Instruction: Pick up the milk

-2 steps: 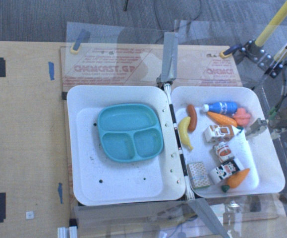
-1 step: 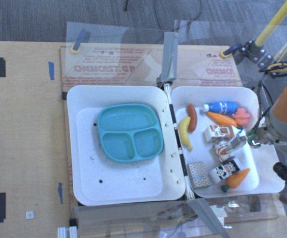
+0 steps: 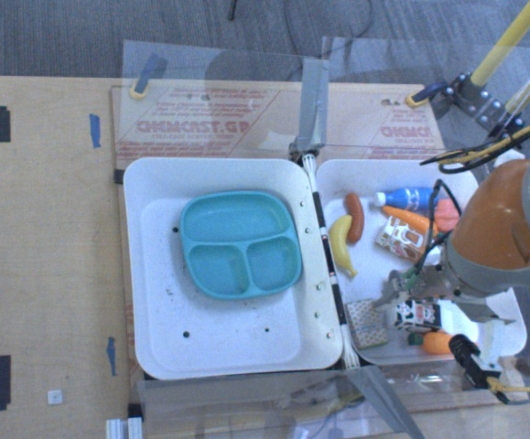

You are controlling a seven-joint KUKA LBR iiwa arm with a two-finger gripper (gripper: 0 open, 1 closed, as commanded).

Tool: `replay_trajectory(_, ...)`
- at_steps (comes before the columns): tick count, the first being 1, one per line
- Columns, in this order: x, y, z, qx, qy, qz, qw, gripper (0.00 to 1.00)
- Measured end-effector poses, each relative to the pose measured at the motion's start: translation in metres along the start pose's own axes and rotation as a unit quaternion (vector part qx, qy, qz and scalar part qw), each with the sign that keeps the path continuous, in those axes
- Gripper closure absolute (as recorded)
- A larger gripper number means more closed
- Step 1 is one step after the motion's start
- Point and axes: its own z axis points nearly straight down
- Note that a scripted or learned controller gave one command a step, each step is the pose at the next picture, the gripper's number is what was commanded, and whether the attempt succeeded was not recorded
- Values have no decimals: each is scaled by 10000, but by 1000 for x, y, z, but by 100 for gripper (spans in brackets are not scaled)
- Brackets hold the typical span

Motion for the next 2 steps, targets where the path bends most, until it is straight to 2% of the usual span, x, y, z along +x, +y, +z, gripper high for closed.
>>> replay_trajectory(1, -2, 4, -11, -54, -16, 15, 10000, 100)
replay_trajectory(2, 36, 1, -89, 8, -4, 706, 9975, 100)
